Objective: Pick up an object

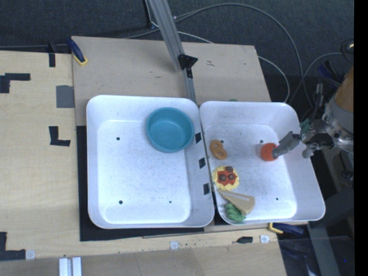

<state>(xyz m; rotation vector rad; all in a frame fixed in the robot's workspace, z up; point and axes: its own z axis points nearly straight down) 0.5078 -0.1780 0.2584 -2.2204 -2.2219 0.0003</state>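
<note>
Jaws [278, 150] low in right bin [299, 209], touching red ball [267, 152]; opening cannot tell; ball looks small, light, smooth, likely to roll; grip across its middle.

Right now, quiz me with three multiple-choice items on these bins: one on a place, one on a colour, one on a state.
1. Where does the bowl sit?
A. left bin
B. right bin
C. bare bench

2. What colour is the round thing beside the pincer?
A. blue
B. green
C. red

3. How does the bowl stand?
A. tipped on its side
B. upright, mouth up
C. upside down

Key: 1 A, it rests in the left bin's far corner. 2 C, the ball is red. 3 B, its hollow inside shows.
</note>
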